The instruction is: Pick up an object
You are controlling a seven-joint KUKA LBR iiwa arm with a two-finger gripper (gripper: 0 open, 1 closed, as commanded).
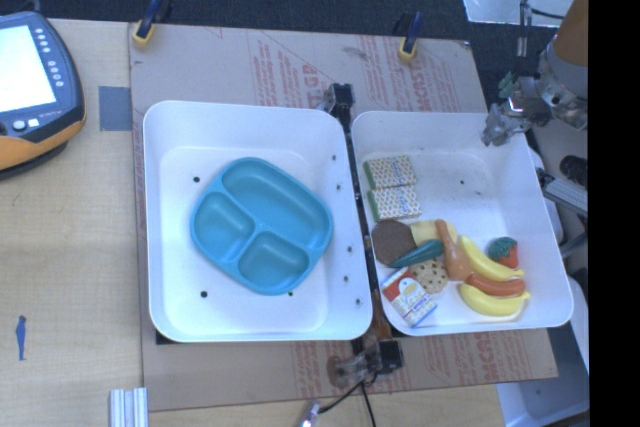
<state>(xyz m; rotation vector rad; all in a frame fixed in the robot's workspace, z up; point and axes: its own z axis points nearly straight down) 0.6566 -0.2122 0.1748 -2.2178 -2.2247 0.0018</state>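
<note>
The things to pick from lie heaped in the near half of the right-hand shallow white bin (520,177). Two yellow plastic bananas (487,260) lie there, one above the other, the lower one (493,301) with an orange sausage-like piece (492,287) along its top. Just beside them sits one small red and green toy fruit (503,250), close to the bin's right wall. To the left lie one brown round disc (392,240), one teal stick-shaped piece (416,254), one orange carrot-like piece (451,251), one speckled cookie (431,276) and one small white carton with red print (408,300) at the near left corner. Farther back along the left wall rest two green-edged square packets (390,171), one behind the other, the nearer one (396,203) touching the disc's area.

The left-hand shallow white bin (170,215) holds one blue plastic divided plate (261,225) with three compartments, lying flat near its middle.

Both bins stand on a sheet of brown cardboard (290,65) on the wooden table (60,265), held at the far edge by two blue and yellow clamps (148,20) (408,37). One orange and grey control pendant (30,85) lies at the table's left.

The tool (500,123) hangs over the right bin's far right corner, well apart from the toys; the arm enters from the right above it. Whether it is open or closed I cannot tell.
</note>
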